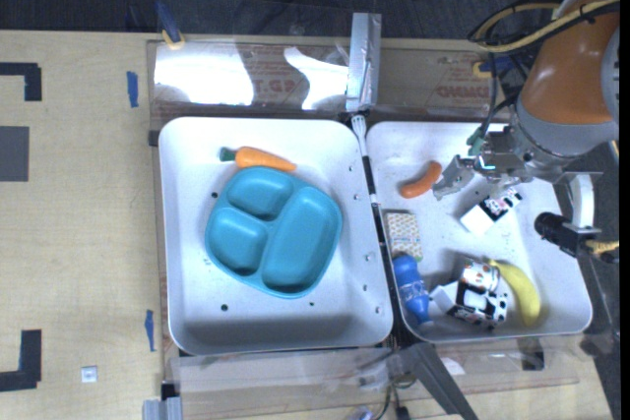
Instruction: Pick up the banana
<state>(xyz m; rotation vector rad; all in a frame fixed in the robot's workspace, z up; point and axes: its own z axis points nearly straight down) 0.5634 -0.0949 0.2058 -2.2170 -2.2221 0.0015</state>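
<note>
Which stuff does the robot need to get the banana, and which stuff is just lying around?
Needed:
banana
gripper

Just lying around:
blue plate
carrot
orange sausage
blue bottle
black-and-white toy
small white box
sponge

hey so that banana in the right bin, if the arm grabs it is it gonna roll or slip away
The banana is curved and lies flat, so it would probably pivot rather than roll. Its skin looks smooth, so it may slip from a pinch near the tapered end. It touches the black and white toy, which will likely get nudged too.
</note>
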